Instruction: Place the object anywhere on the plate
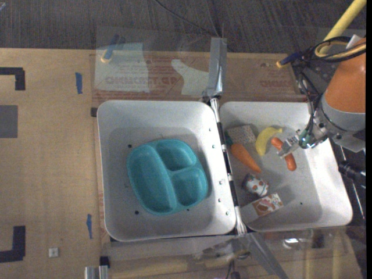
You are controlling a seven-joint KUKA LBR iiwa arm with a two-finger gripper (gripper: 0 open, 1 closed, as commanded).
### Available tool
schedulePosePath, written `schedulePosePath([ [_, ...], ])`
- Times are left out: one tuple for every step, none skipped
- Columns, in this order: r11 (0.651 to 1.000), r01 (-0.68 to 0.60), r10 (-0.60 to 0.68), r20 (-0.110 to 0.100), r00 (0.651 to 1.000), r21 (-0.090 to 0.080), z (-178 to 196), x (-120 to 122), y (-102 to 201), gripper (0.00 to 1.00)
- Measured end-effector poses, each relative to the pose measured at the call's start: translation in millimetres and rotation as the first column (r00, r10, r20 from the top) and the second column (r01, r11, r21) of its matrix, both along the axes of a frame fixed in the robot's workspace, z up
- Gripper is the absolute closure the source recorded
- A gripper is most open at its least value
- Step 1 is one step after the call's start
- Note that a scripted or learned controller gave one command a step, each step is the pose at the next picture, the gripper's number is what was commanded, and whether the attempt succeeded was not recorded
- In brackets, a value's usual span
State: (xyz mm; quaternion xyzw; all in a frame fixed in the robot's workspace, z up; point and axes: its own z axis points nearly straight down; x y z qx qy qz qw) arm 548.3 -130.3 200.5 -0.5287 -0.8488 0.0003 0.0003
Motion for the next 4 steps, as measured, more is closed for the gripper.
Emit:
schedulePosePath([
  [0.998, 0.059, -0.058, -0.004, 0.998, 0.000, -19, 10, 73, 1.00],
  [1.000, 0.016, -0.016, -0.004, 1.000, 0.000, -18, 6, 86, 1.00],
  [0.979, -0.205, 0.205, -0.005, 0.979, 0.001, -18, -18, 166, 1.00],
  [0.965, -0.261, 0.261, 0.001, 0.965, -0.001, -14, -15, 242, 1.00],
])
